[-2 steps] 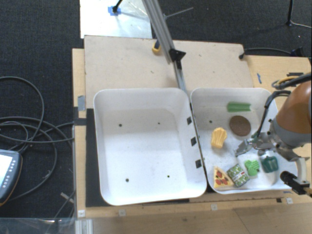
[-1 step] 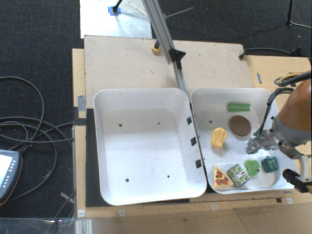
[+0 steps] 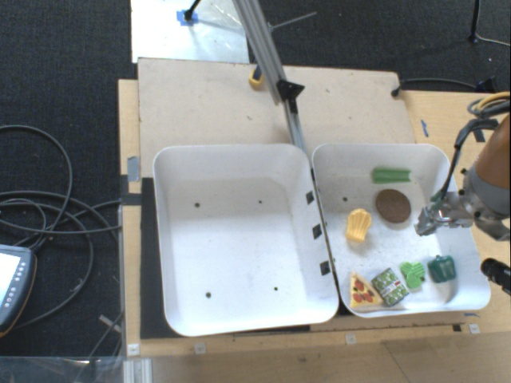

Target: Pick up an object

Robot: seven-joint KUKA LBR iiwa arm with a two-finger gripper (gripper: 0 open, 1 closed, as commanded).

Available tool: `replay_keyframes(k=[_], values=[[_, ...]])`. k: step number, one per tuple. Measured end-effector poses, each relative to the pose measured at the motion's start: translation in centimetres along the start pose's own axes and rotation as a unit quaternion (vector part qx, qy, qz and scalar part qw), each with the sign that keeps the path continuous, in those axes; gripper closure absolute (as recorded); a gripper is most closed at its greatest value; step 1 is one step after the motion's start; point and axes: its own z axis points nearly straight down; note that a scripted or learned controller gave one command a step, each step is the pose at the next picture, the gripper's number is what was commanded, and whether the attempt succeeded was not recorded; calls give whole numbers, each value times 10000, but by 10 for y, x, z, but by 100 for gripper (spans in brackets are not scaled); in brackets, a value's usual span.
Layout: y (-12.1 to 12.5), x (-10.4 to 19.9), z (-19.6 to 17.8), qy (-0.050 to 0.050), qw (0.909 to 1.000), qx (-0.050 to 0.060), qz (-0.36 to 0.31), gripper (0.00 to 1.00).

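The right bin (image 3: 343,170) holds several small toys: a green bar (image 3: 391,175) at the back, a brown disc (image 3: 393,206), a yellow ridged piece (image 3: 358,225), a pizza slice (image 3: 364,291), a green patterned box (image 3: 390,286), a light green piece (image 3: 413,274) and a dark green pepper (image 3: 441,269). My gripper (image 3: 431,218) hangs over the bin's right side, just right of the brown disc and above the pepper. Nothing shows between its fingers.
The left bin (image 3: 231,238) stands beside the right one, with a slanted metal rod (image 3: 263,38) rising from the divide between them. Cables lie on the floor at the left. A tablet (image 3: 12,282) sits at the left edge.
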Motion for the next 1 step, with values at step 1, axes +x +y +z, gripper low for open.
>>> replay_keyframes(k=[1], values=[[-3,1,-63,-2,10000,-4,0,100]])
